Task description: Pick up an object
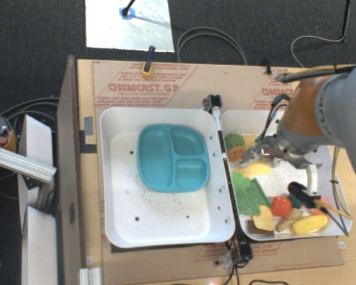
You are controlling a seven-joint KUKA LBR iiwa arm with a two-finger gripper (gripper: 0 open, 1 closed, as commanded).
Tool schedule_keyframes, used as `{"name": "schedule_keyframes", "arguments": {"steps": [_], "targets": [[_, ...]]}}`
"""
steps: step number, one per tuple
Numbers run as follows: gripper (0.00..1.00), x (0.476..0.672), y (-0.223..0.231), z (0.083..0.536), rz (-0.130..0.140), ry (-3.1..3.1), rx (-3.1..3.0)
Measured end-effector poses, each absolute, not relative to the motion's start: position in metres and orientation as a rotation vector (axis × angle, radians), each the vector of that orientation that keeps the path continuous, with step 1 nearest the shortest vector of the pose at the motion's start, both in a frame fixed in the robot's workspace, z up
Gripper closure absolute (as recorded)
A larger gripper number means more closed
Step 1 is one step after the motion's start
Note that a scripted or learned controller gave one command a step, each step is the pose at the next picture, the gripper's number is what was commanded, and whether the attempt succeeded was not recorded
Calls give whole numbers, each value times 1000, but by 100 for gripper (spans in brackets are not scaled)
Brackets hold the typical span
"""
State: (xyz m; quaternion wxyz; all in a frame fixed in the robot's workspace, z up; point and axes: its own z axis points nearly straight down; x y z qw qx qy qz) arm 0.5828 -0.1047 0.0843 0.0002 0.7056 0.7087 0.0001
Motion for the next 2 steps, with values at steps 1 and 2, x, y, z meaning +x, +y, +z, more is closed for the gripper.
{"name": "schedule_keyframes", "arguments": {"steps": [1,2], "targets": [[0,637,-101,85,6,2225,2210],[100,636,-101,96,5,2227,2209]]}}
